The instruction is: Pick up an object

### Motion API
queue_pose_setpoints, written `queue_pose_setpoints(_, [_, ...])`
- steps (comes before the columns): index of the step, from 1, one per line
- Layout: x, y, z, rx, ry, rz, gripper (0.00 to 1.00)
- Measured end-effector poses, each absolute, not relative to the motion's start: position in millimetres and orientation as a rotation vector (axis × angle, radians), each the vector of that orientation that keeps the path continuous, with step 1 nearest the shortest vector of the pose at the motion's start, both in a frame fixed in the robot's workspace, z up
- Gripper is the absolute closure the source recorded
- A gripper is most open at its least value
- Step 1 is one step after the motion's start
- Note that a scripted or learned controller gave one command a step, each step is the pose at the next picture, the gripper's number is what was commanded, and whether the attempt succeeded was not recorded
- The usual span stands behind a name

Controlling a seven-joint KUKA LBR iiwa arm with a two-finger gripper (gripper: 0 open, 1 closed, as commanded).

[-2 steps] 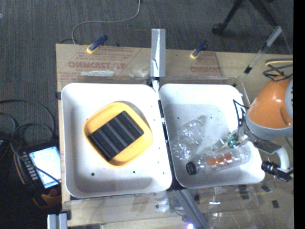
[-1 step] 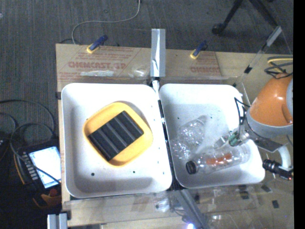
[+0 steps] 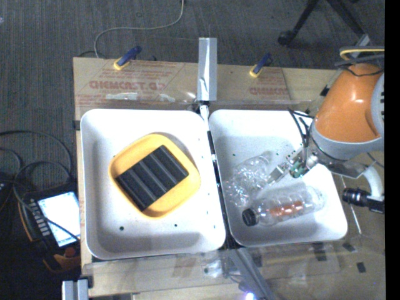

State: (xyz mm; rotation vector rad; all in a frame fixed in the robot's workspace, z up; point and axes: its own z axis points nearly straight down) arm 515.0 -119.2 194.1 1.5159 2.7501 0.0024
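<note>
A clear plastic bottle (image 3: 284,206) with a black cap lies on its side in the right bin (image 3: 250,130), near the front. Crumpled clear plastic (image 3: 250,175) lies just behind and to the left of it. In the left bin (image 3: 100,130) rests a yellow block with a black ribbed top (image 3: 154,174). My gripper (image 3: 294,167) hangs below the orange wrist band (image 3: 350,108), low over the right bin. It sits at the right end of the crumpled plastic and just above the bottle. The wrist hides much of it.
The metal divider (image 3: 207,74) runs back from between the two bins. Two blue-and-yellow clamps (image 3: 127,57) (image 3: 261,64) hold the board at the back. Cables trail from the wrist (image 3: 301,127). A tablet (image 3: 56,214) lies on the floor at the left.
</note>
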Motion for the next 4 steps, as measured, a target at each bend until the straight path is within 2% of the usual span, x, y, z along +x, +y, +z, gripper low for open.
queue_pose_setpoints(1, [514.9, -119, 194, 1.517, 2.75, 0.002, 0.0])
queue_pose_setpoints(2, [569.7, -139, 92, 1.798, 2.562, 0.011, 0.0])
queue_pose_setpoints(3, [570.9, -141, 103, 1.797, 2.555, 0.012, 1.0])
queue_pose_setpoints(4, [590.6, -105, 205, 1.679, 2.653, 0.0, 1.0])
